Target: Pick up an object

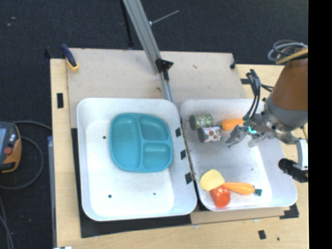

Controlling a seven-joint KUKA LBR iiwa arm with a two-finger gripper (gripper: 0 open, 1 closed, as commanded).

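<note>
Dark carpet floor (218,19), wooden bench (129,77)

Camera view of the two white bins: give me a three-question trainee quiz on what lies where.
1. True or false: the teal plastic divided plate lies in the left white bin.
2. Which lies nearest the tool: A) the small orange toy piece, B) the yellow rounded toy piece, C) the teal plate?
3. Fill in: the orange toy carrot with a green tip lies along the ____ edge of the right white bin.

Key: 1 true; 2 A; 3 near (bottom of the view).
</note>
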